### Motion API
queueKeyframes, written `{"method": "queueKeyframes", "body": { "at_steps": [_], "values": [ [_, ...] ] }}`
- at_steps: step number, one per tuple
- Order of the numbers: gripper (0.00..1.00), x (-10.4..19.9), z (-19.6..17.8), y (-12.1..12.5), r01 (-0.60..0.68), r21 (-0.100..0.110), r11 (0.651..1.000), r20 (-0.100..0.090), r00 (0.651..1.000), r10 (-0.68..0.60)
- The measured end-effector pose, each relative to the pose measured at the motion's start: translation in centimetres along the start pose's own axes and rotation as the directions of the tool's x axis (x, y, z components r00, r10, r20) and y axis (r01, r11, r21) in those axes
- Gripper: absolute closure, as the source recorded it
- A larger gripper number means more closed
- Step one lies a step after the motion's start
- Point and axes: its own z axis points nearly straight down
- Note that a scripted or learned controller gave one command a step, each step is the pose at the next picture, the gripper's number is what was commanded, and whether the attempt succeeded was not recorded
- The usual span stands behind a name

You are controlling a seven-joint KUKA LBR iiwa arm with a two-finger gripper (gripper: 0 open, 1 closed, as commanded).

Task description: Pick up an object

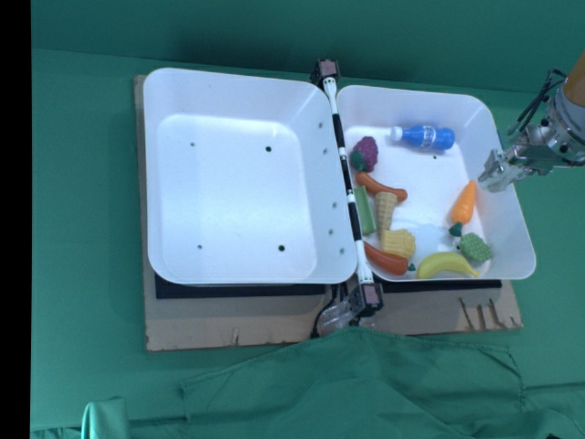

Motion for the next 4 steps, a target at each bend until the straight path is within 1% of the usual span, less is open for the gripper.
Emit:
{"method": "queueKeyframes", "body": {
  "at_steps": [1, 2, 3, 4],
  "values": [
    [0.00, 0.0, 0.1, -0.1, -0.002, 0.003, 1.000, -0.001, 1.000, 0.002],
    [0.00, 0.1, 10.4, 1.5, -0.002, 0.015, 1.000, -0.005, 1.000, 0.002],
    [0.00, -0.1, 12.9, -3.4, -0.005, -0.011, 1.000, 0.001, 1.000, 0.005],
    [0.00, 1.8, 12.8, -4.2, -0.003, -0.013, 1.000, 0.008, 1.000, 0.004]
  ]
}}
